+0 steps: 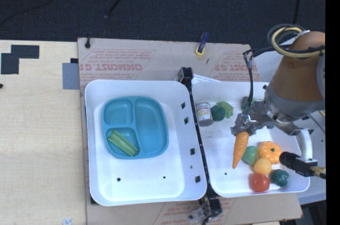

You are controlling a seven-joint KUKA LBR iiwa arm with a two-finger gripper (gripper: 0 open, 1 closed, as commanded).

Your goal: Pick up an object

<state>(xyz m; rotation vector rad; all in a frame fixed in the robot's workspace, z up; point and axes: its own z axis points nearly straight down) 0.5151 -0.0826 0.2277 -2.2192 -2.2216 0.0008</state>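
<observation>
The pincer sits low in the right bin, right at the thick top end of the carrot, which lies pointing toward the near edge. The view does not settle whether it is spread or pressed together, or whether the carrot is gripped at all.

The carrot looks like the thing being picked. To do this well, the grip should cross the thick end squarely, since the taper would let it slip out. The lift should go straight up, because a green vegetable, a small pumpkin and a yellow fruit crowd just to its right. The can and broccoli sit farther back. The left bin holds a blue tray with a green piece.
</observation>
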